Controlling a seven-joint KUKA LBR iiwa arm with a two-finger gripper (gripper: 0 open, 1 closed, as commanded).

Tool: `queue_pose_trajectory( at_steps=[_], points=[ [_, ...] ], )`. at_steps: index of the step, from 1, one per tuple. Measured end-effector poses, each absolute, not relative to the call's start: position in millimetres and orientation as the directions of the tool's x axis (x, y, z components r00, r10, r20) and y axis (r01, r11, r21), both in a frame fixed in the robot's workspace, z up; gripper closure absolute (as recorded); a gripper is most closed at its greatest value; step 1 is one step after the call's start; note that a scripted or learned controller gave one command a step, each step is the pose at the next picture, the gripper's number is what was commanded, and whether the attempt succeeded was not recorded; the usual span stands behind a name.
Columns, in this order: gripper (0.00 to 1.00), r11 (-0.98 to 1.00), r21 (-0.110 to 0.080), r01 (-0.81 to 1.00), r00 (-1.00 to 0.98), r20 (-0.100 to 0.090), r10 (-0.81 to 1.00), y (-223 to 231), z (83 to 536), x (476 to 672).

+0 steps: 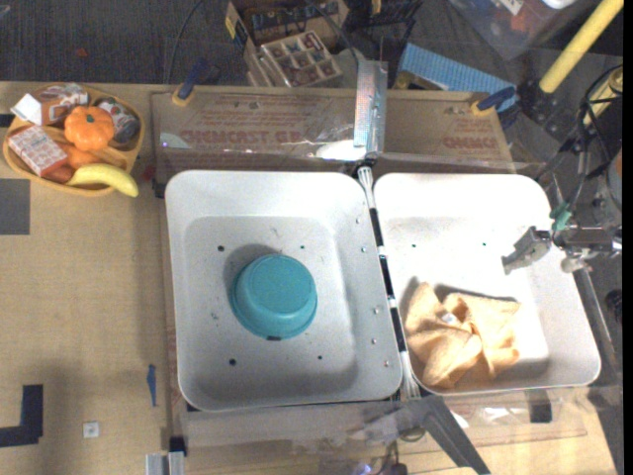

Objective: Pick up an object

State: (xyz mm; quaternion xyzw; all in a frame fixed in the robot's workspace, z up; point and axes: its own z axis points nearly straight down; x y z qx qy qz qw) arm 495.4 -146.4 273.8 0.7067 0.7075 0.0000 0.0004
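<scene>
Although the arm reaches in from the right, most of it is cut off at the frame edge, and the tool (pixel 522 253) reads as a small grey shape over the right bin (pixel 465 201); whether it is parted or closed I cannot tell. Just below the tool and toward the bin's near edge lies a crumpled tan cloth (pixel 462 332), soft and folded, its underside hidden in its own creases. Well to the tool's left, in the left bin (pixel 198 206), sits a smooth teal bowl (pixel 275 296), round and turned upside down, so its inside is hidden. Both bins are shallow white plastic with rounded corners. Far left of the tool, on the tan counter (pixel 79 295), a basket (pixel 20 156) holds an orange pumpkin (pixel 89 127), a banana (pixel 104 177) and small boxes too blurred to read.
</scene>
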Motion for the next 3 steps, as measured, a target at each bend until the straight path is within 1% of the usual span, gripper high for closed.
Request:
queue_pose_trajectory(
  at_steps=[1,2,3],
  points=[
    [0.0,0.092,0.0,0.996,-0.092,0.0,0.996,-106.2,120.4,523.4],
    [0.0,0.149,0.011,0.989,-0.149,-0.002,0.989,-103.0,89.8,515.2],
    [1.0,0.145,0.017,0.989,-0.145,-0.004,0.989,-104.9,100.9,516.5]
  ],
)
